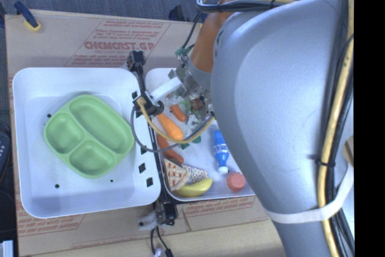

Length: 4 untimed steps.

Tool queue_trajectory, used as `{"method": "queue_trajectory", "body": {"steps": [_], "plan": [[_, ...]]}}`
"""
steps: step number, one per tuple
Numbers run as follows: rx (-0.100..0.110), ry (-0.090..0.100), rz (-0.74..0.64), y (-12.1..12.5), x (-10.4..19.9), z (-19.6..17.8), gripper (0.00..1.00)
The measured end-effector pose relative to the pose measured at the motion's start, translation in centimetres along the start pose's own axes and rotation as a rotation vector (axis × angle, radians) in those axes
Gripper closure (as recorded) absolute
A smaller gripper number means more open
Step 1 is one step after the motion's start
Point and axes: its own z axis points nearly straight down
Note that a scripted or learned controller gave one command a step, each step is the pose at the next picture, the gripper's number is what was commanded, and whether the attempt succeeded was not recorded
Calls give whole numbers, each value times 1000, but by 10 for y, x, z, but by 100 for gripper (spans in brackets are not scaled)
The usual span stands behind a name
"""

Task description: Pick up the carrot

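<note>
I see the gripper low inside the right bin, above the carrot; I cannot tell its state. The carrot lies near the bin's left wall, beside a blue bottle, banana and waffle cone. A green divided plate sits in the left bin.

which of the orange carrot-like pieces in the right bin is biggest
The carrot lying diagonally by the bin's left wall; the piece above it and the one below are smaller.
</note>
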Motion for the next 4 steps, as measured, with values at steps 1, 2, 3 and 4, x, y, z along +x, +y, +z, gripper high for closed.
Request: {"method": "queue_trajectory", "body": {"steps": [1,2,3,4], "plan": [[-1,0,76,-29,-69,1,0],[-1,-1,120,-3,-101,1,0],[-1,2,106,-41,-60,0,0],[-1,2,106,-41,-60,0,0]]}}
